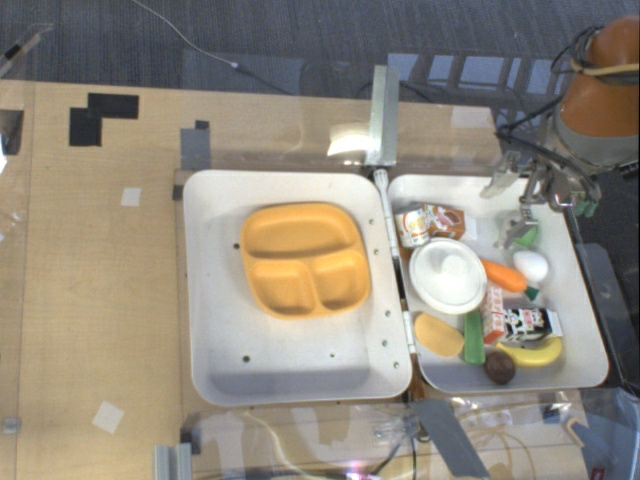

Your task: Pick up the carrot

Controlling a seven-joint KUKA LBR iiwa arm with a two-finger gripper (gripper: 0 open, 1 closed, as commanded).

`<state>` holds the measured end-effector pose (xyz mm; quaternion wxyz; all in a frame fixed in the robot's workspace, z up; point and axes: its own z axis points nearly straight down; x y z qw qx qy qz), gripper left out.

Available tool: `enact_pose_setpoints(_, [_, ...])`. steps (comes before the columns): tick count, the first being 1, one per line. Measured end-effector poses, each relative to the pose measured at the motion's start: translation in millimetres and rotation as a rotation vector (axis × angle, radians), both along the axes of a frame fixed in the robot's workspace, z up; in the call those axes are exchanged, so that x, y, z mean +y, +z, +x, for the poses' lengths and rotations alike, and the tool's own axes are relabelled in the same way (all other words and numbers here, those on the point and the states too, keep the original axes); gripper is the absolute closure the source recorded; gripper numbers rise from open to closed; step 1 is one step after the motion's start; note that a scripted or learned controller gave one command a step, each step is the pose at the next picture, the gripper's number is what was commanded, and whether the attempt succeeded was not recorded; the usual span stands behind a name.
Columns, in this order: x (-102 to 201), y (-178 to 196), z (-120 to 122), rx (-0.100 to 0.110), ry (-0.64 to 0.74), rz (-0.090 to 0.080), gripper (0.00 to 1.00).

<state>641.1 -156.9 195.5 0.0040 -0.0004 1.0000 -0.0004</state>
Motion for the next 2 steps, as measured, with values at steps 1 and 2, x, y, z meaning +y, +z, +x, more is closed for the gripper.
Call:
enact_pose_setpoints(1, [-4,-95,-21,-0.01,0.057,-0.003,0.0])
enact_pose_setpoints(2, [2,-98,-59,-0.022,-0.003,-0.005,0.0])
